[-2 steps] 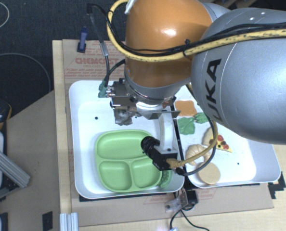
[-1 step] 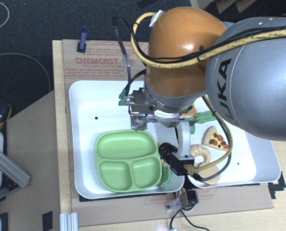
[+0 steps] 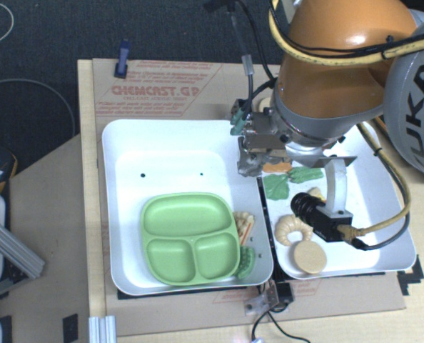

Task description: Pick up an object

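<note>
A dark carpeted floor [image 3: 48,41], crossed by thin pale cables [image 3: 5,20], was seen around a tan bench board [image 3: 162,84] printed with red lettering, a blue clip [image 3: 122,59] was fixed at its far edge, and an aluminium rail [image 3: 12,249] lay at left.

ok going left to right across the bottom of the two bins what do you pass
Green divided plate → small tan piece at its right edge → croissant-shaped toy → round tan disc.

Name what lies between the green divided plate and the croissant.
In the camera view, small pale food pieces and the bins' white rims lie between the green divided plate and croissant.
</note>
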